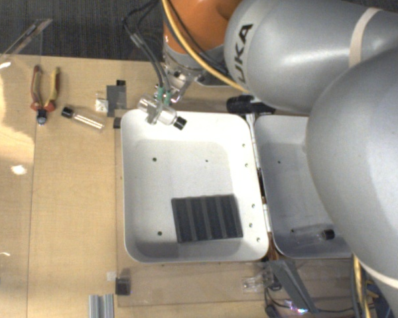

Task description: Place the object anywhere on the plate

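Observation:
A dark grey ribbed rectangular plate [207, 218] lies flat in the near half of the left white bin [138, 197]. My gripper [162, 111] hangs over that bin's far left corner, well away from the plate, under the orange band of the arm. Whether it holds anything is too small to make out. In the right bin [285, 177] a thin clear stick with a black tip [316, 232] lies near the front wall, partly behind the arm.
The grey arm [318, 78] covers the upper right and most of the right bin. On the wooden bench to the left lie red-handled pliers [44, 91], a small clear tube [83, 116] and a small bracket [115, 97].

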Motion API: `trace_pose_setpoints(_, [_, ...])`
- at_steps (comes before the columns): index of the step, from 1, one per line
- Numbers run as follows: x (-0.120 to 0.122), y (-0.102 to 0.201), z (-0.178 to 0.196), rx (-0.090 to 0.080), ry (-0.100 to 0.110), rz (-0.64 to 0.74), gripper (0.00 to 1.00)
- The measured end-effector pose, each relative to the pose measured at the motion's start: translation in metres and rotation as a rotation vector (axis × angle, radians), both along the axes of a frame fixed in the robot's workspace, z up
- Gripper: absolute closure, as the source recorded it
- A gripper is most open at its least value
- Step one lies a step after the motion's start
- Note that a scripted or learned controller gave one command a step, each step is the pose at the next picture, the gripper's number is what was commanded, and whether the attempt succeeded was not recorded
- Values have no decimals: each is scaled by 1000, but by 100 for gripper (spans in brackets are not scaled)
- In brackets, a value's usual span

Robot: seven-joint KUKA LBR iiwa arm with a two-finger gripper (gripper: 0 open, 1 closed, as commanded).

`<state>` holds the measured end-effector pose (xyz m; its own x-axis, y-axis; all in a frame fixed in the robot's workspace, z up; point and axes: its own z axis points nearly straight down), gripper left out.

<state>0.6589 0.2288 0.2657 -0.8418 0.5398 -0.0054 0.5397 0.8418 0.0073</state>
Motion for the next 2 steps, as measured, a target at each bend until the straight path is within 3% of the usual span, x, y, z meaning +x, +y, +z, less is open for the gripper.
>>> trace_pose_setpoints(1, [-7, 7, -26, -3, 0, 401, 100])
trace_pose_setpoints(2, [-4, 7, -44, -4, -1, 666, 100])
